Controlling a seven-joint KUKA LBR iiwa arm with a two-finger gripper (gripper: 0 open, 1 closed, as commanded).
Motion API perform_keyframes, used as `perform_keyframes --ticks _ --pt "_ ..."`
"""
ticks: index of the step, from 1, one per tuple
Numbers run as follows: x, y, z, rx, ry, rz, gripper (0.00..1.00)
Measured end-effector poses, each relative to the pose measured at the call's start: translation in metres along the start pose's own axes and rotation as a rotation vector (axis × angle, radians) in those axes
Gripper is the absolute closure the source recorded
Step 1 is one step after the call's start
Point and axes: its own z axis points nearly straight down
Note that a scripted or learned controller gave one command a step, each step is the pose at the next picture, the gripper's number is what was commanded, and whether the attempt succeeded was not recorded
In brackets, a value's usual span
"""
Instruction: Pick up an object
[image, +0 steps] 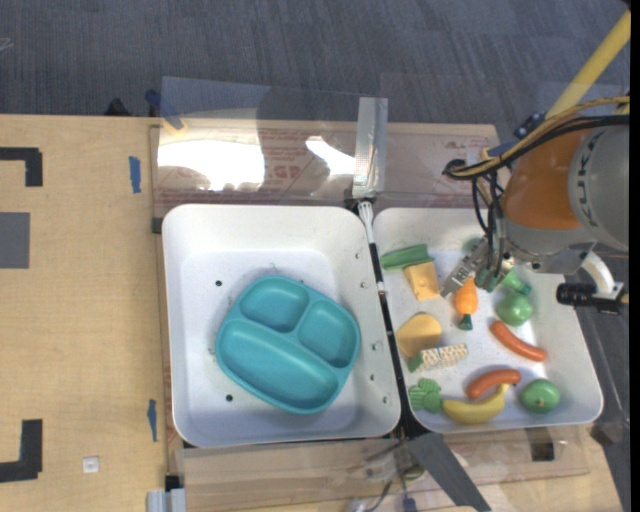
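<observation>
My gripper (479, 272) hangs low over the upper middle of the right bin (580, 360), under the orange band of the arm. Just below and in front of it lies a small orange carrot (466, 298) with a green tip; whether they touch is unclear. Close by are a green pepper (515, 306), a yellow cheese block (422, 281) and a green bean pod (403, 256).
The right bin also holds a red chili (517, 341), an orange wedge (418, 329), a corn piece (444, 354), a red sausage (493, 380), a banana (475, 408), broccoli (424, 395) and a green lime (541, 396). A teal divided plate (288, 342) lies in the left bin (190, 250).
</observation>
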Motion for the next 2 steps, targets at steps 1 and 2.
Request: perform_keyframes --ticks 1,2 --pt "0.0468 0.0536 -0.1332 -0.003 0.009 0.058 1.0" --pt "0.0467 0.0484 -0.1257 0.009 0.018 0.065 0.0"
